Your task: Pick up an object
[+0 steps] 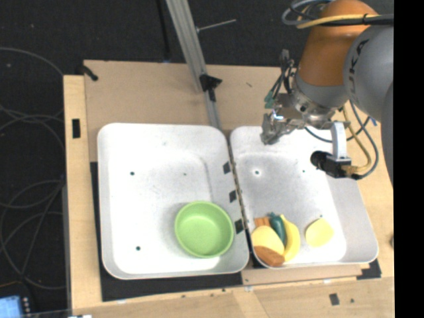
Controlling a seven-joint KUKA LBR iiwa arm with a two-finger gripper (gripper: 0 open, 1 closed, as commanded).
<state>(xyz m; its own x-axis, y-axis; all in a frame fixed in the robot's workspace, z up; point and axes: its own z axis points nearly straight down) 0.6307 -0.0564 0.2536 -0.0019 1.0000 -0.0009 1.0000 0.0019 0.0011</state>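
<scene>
Objects sat untouched at the near edge of the right-hand shallow white bin (344, 244) while my claw (270, 136) hung over its far left corner.

Near-left corner held a pile: round orange-brown piece (268, 254), yellow banana-shaped toy (290, 238), small dark green item (277, 227) on top; pale yellow lemon-like lump (318, 232) just beside, apart. Green plastic bowl (204, 228) sat upright in left white bin (132, 151), near edge. Claw carried nothing I could see; couldn't tell if apart or together.

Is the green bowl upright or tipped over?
Upright. The green bowl sits in the left bin with its round opening facing up, inside visible.
</scene>
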